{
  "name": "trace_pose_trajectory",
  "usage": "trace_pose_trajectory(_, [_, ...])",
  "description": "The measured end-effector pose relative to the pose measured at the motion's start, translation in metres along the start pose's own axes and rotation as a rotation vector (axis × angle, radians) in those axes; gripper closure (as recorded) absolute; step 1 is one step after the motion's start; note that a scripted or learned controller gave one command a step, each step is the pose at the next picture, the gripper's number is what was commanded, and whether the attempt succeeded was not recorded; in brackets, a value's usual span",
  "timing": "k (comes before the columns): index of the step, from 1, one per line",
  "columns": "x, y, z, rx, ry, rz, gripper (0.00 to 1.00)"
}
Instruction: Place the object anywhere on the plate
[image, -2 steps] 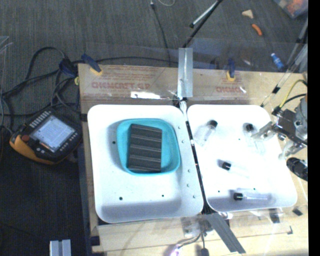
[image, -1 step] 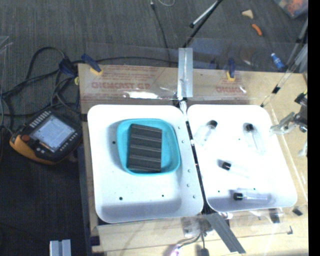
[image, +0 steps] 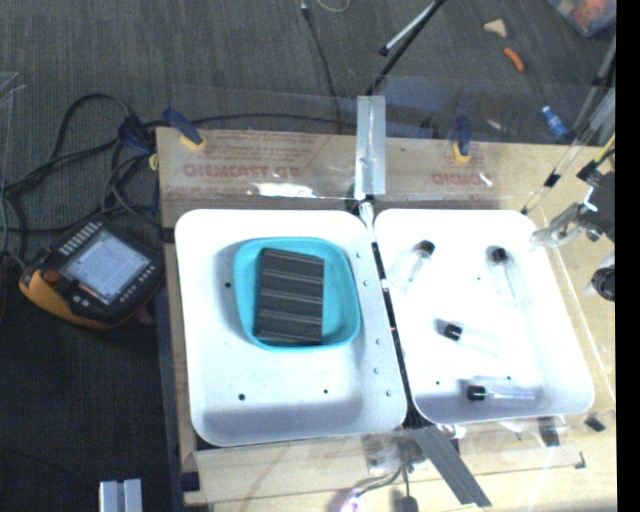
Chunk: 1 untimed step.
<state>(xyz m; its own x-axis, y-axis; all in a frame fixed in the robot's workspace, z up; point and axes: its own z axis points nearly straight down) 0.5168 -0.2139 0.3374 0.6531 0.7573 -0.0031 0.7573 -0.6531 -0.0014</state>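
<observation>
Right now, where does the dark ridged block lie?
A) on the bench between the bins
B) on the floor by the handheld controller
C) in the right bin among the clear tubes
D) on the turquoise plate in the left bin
D: the dark ridged block lies flat on the turquoise plate, inside the left bin.

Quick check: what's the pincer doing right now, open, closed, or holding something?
Pincer: at the right bin's far right edge; open or closed cannot be told, nothing seen held.

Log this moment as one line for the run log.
block: on plate | left bin | tubes: right bin
</observation>
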Motion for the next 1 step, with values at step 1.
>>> trace_pose_trajectory(1, [-0.0013, -0.0311, 0.0686, 0.002, -0.001, 0.092, 0.00])
